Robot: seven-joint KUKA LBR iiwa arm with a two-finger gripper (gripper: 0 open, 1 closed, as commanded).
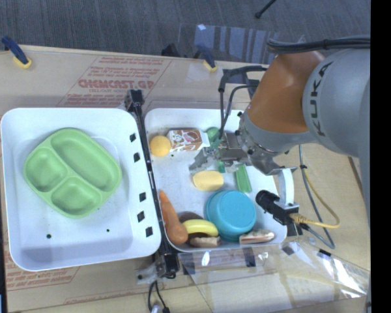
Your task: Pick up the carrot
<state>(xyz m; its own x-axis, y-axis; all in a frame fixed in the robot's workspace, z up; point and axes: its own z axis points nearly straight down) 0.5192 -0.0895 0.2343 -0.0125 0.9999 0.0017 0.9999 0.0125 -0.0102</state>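
Note:
The carrot [171,219] is orange and tapered. It lies along the left wall of the right bin [182,117], near its front left corner, beside a banana [201,227]. My gripper [210,163] hangs over the middle of that bin, just above a pale yellow lemon-like piece [208,180]. It is open with nothing between its fingers. The carrot lies apart from it, to the lower left.
In the right bin there are also a yellow ball [159,146], a small carton [184,139], a green stick [242,178], a blue bowl [231,214] and a brown piece [204,241]. The left bin [13,240] holds a green divided plate [72,171].

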